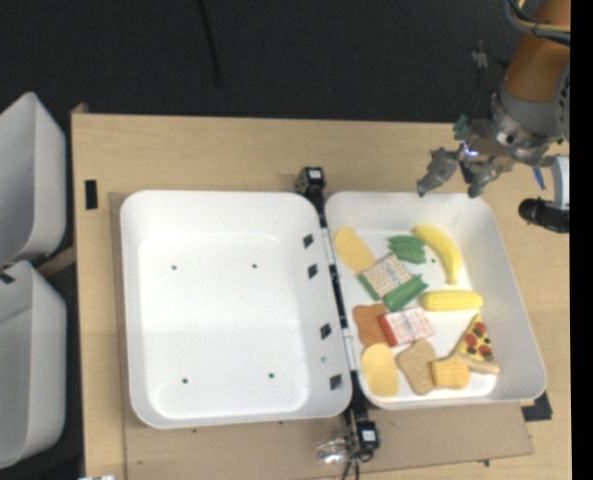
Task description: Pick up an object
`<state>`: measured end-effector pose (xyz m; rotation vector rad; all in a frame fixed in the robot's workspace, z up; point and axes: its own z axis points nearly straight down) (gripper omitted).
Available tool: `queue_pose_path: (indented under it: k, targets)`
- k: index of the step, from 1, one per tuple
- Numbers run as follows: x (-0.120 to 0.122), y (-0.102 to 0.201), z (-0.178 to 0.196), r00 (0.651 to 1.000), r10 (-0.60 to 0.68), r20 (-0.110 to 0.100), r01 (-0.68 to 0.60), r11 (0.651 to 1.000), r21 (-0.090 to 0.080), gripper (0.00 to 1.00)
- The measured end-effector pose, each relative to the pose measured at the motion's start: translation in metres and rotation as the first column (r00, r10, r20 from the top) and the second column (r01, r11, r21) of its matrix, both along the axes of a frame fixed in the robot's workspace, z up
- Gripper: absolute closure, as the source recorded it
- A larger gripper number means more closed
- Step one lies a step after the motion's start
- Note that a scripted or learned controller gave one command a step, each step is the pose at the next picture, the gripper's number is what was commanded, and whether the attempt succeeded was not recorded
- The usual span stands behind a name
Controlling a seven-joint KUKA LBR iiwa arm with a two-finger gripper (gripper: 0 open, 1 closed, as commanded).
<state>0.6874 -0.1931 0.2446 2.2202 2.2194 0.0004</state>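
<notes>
Pale wooden bench against black surroundings, two white bins, gripper spread open above the bench's far right.

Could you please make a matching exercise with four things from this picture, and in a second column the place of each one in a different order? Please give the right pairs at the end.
Things:
1. banana
2. pizza slice
3. gripper
4. left bin

Places:
A. above the far rim of the right bin, over its right end
B. near the right bin's far right corner
C. beside the right bin, holding no toys
D. near the right bin's right wall, toward the near end

Pairs: 1-B, 2-D, 3-A, 4-C
</notes>
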Motion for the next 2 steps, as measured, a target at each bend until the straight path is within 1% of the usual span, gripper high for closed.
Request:
queue_pose_path:
  k: [1, 2]
  targets:
    - [0.001, 0.031, -0.093, 1.0, 0.004, -0.008, -0.004, 1.0, 0.002, 0.0]
    - [0.003, 0.079, -0.133, 1.0, 0.0, 0.003, 0.0, 1.0, -0.002, 0.0]
